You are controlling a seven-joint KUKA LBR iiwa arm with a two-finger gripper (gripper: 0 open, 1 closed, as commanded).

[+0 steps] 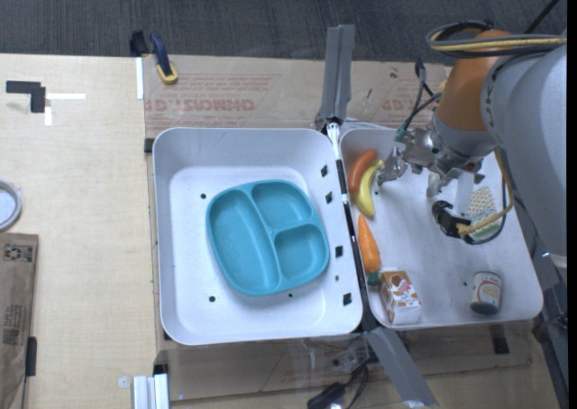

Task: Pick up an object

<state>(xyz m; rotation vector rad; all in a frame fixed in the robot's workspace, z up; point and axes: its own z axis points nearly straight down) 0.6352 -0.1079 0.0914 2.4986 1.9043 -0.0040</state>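
1. Pincer (413, 180) hangs low at the far end of the bin on the arm's side (433, 263), with the wrist pointing down from the orange-banded arm. That posture suits a top-down grab at something on the bin floor.
2. Its two prongs look spread apart, with bare white floor between them and nothing gripped. One prong stands just beside the banana; whether it touches is too fine to tell.
3. I judge the banana (365, 193) the likeliest target. It lies just beside the pincer, against the wall dividing the two bins, with an orange-red piece (361, 167) touching its far end. So close to the wall, it leaves little room for a prong to slip in behind it.
4. Further from the pincer along the same wall lie a carrot (368, 245) and then a small carton (399, 297) in the near corner. A can (486, 293) sits well apart from the pincer, toward the other near corner. A pale meshed thing (482, 202) lies near the pincer on the arm's side; what it is I cannot tell.
5. Across the dividing wall from the pincer, the other bin (162, 218) holds a blue divided plate (268, 238) lying flat, well away from this pose.
6. Nothing is lifted yet, so the pick appears to be at its approach stage.
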